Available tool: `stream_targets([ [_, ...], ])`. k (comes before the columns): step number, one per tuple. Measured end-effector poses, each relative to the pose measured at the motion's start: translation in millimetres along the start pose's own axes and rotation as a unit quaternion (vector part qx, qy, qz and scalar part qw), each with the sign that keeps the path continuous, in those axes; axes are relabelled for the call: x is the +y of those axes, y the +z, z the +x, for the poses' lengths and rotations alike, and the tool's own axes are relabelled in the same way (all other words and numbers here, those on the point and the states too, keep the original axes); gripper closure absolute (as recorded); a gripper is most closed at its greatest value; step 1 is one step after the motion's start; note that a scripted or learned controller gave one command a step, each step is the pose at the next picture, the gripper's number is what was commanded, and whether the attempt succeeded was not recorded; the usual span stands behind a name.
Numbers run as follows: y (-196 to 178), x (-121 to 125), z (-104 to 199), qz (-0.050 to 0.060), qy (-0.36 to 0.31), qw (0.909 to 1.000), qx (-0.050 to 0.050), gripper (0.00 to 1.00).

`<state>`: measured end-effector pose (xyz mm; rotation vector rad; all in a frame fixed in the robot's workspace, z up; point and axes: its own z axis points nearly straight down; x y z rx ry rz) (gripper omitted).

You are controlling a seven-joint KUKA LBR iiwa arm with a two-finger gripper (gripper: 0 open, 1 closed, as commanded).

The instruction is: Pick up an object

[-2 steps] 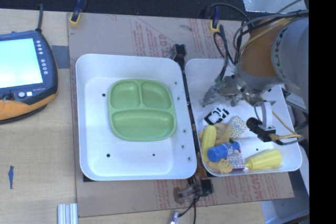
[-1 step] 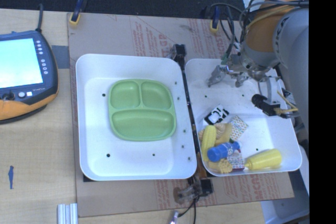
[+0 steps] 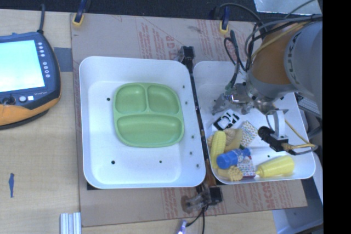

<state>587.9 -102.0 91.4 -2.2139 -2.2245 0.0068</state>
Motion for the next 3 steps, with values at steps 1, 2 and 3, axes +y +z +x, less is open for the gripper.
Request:
stream_targets([
  [1,0,-84,-57,-0.001,0.001,1.0,0.0,0.0],
  [2,-1,64,-20,-0.002,0.0,1.0,0.001,0.0],
  [3,0,-97,-39,-0.001,0.0,1.0,0.0,0.0],
])
